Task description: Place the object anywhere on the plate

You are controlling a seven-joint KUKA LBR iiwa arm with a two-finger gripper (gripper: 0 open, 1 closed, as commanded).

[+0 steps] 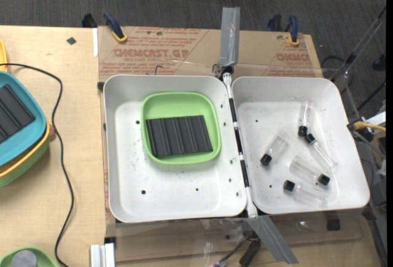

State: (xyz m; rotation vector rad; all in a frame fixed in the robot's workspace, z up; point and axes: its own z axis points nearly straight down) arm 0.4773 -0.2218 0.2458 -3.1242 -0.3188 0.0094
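Plate: square green plastic plate (179,129) with dark ribbed insert, centre-left, awaiting an object.
Objects: clear black-capped plastic vials (299,156) scattered lower right, ready for picking.

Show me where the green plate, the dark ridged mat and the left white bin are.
green plate (209,109): camera view, on its bare right rim.
dark ridged mat (179,135): camera view, on the middle of its ridged top.
left white bin (172,192): camera view, on its bare floor below the plate.
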